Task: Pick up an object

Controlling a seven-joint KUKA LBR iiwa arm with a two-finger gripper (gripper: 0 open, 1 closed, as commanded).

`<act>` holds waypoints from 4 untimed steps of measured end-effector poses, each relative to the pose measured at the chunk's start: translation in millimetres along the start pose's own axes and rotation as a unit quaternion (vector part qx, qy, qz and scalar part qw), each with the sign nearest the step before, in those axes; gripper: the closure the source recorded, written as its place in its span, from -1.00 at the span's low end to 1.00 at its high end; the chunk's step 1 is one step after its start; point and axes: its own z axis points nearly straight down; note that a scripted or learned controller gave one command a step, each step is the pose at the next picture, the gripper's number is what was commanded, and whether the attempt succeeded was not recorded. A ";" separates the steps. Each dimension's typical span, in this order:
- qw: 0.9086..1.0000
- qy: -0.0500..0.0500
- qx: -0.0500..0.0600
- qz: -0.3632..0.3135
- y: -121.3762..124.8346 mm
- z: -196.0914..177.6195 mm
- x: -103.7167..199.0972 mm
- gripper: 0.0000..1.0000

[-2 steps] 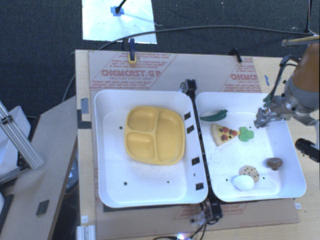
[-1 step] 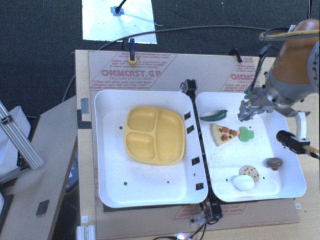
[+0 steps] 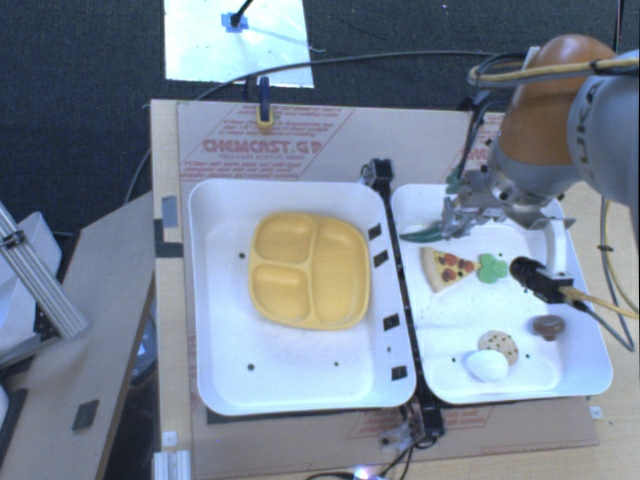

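My gripper (image 3: 453, 220) hangs over the back left part of the right bin (image 3: 580, 373). A thin dark green pod (image 3: 420, 235) lies or hangs right at its tip, reaching left toward the divider; I cannot tell whether it is gripped. A pizza slice (image 3: 447, 267) lies just in front of the gripper, with a small green leafy piece (image 3: 491, 267) to its right. Farther forward are a cookie (image 3: 497, 344), a white egg (image 3: 488, 366) and a small brown piece (image 3: 548, 326).
The left bin (image 3: 225, 368) holds a yellow divided plate (image 3: 308, 269). The grey arm with its orange band (image 3: 545, 98) comes in from the right over the right bin's back edge. A black divider (image 3: 392, 278) runs between the bins.
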 end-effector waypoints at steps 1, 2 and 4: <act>1.000 0.000 0.000 0.000 9.4 -12.1 53.6 1.00; 1.000 0.001 -0.001 -0.001 23.9 -16.3 106.3 1.00; 1.000 0.000 0.000 0.002 16.6 -16.8 154.6 -1.00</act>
